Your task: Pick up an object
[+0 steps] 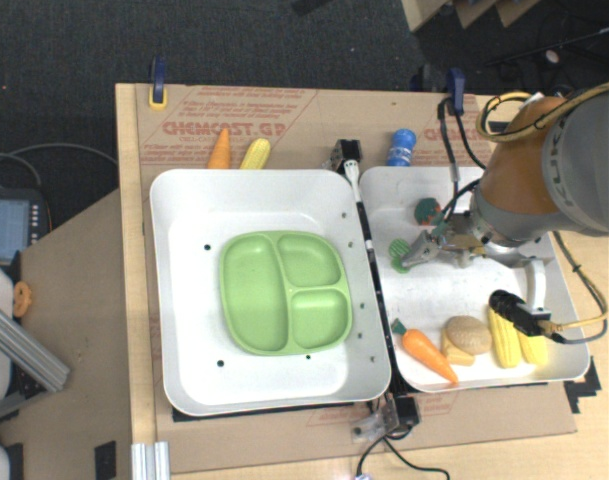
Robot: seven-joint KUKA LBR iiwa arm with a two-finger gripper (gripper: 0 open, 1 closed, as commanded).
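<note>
1. Dark carpet surrounds the cardboard-topped bench (284,118), which carries two white bins.
2. Left bin (184,268) holds a green divided plate (284,291).
3. Right bin (464,378) holds a carrot (427,354), bread roll (468,336) and corn cob (504,338).
4. Pincer (409,256) sits low in the right bin; whether its fingers are apart or together, I cannot tell.

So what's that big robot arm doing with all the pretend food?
The grey and orange arm reaches into the right bin, and its gripper is low beside a small green toy. Whether it has grabbed it is unclear. A toy carrot, a bread roll and corn cobs lie at that bin's near edge. The left bin holds a green divided plate.
</note>
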